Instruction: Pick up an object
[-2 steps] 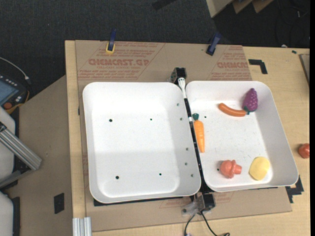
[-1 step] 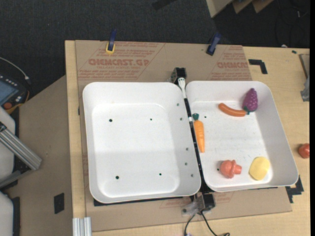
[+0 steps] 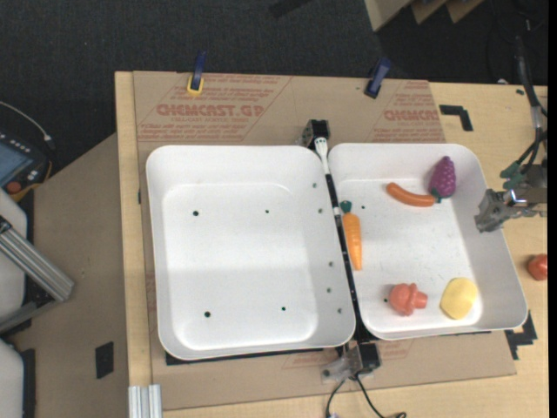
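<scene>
At the right edge of the right-hand bin (image 3: 487, 259), the jaws (image 3: 498, 209) are seen hovering just outside the rim; whether they are parted or closed cannot be told at this size, and nothing is seen held in them. No object has been picked up yet, so the reach is judged to be only beginning.

Nearest to the jaws, a bunch of purple grapes (image 3: 442, 177) is found at the bin's far right, knobbly and rounded, touching the end of a sausage (image 3: 411, 196), which is smooth, slim and slightly curved. A yellow lemon (image 3: 459, 297) lies near the front right corner, plump and glossy-looking, with a lumpy red fruit (image 3: 406, 298) just beside it. A carrot (image 3: 352, 238), long and tapered, is pressed against the left wall.

The lemon would be judged the easiest target: it stands apart, and could be straddled from above. The carrot against the wall should be avoided. All pieces look like hard moulded plastic, so a centred grip is advised.

The left bin (image 3: 174, 181) and the cardboard-covered table (image 3: 130, 233) lie beyond.
</scene>
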Available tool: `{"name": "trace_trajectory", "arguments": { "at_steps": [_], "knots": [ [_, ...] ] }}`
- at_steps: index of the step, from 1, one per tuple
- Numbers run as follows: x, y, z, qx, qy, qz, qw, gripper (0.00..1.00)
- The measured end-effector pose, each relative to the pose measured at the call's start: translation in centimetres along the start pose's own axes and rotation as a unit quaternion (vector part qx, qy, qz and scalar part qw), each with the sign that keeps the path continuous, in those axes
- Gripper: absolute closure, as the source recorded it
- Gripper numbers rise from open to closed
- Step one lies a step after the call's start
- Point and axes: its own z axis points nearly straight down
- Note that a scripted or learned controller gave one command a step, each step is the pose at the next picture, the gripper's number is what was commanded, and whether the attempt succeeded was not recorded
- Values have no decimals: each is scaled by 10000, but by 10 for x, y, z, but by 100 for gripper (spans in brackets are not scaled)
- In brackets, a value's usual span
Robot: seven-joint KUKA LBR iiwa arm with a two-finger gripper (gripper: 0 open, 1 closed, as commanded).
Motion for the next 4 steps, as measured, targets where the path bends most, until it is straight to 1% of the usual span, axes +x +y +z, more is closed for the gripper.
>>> {"name": "trace_trajectory", "arguments": {
  "at_steps": [1, 2, 3, 4],
  "knots": [
    [-31, 2, -60, -88, -41, 11, 10000, 100],
    [-17, 2, 105, 4, 1, 4, 10000, 100],
    [-18, 4, 86, -75, -33, 7, 10000, 100],
    [-31, 3, 32, -84, -37, 3, 10000, 100]
  ]
}}
